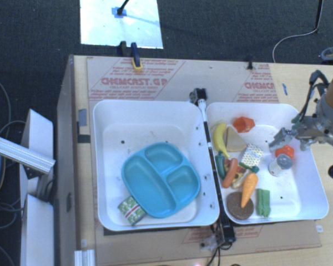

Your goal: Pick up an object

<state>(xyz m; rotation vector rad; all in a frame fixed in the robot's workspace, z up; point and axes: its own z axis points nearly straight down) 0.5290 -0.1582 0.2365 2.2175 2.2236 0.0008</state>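
Gripper [287, 141] hovered low over right bin [316, 204], poised for grab. Jaw state impossible to tell. Small orange-capped object [282, 158] lay just under jaws; carrot [248, 188] farther left.

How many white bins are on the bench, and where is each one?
2. The left bin holds the blue tray; the right bin holds the toy foods, near the gripper.

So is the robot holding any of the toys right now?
It cannot be told. The gripper sits right over a small orange and grey object in the right bin, hiding any hold.
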